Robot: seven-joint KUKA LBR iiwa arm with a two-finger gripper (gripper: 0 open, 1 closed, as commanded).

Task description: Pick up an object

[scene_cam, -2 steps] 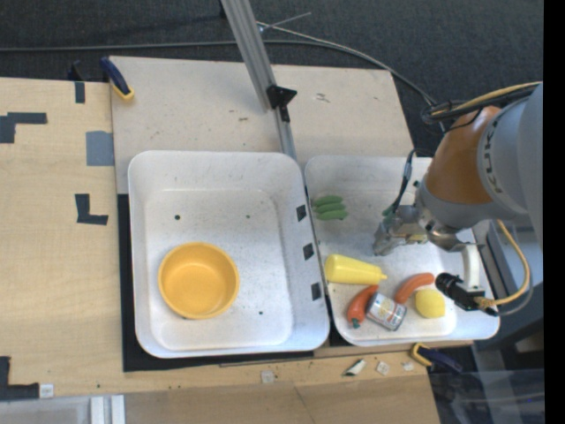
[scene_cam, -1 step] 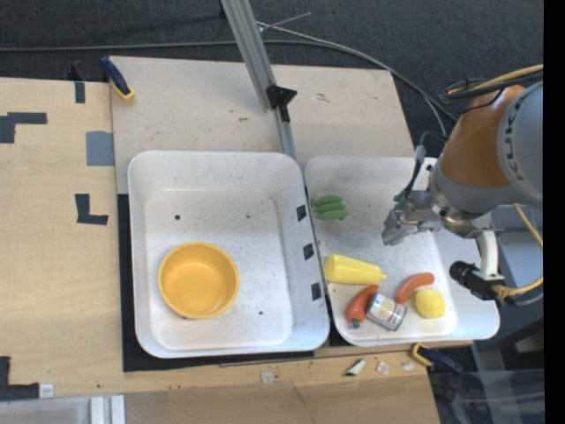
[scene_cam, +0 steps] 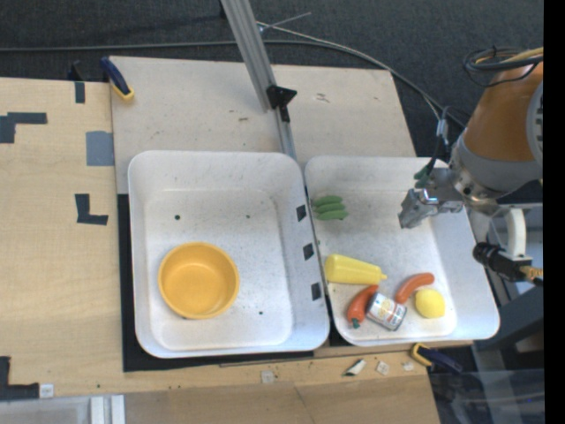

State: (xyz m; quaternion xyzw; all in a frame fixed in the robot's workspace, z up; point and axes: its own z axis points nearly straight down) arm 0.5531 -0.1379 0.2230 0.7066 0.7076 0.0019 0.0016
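A: What lies where?
B: A round yellow plastic bowl [scene_cam: 199, 278] in the left bin; a green ridged toy vegetable [scene_cam: 329, 207] alone in the right bin.
A: The gripper [scene_cam: 415, 212]?
B: Right of it. Jaws: cannot tell. Lower straight, avoiding the wall.

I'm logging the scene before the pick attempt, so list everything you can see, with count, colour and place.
Bins: two, white, side by side on the bench.
Bowl: one, yellow, left bin, near front.
Green item: one, right bin, back left.
Corn-like piece: one, yellow, right bin.
Sausage-like pieces: two, orange-red, right bin front.
Small can: one, between them.
Lemon-like piece: one, yellow, front right.
Clamps: two, blue-yellow, bench edges.
Gripper: one, grey, over right bin.
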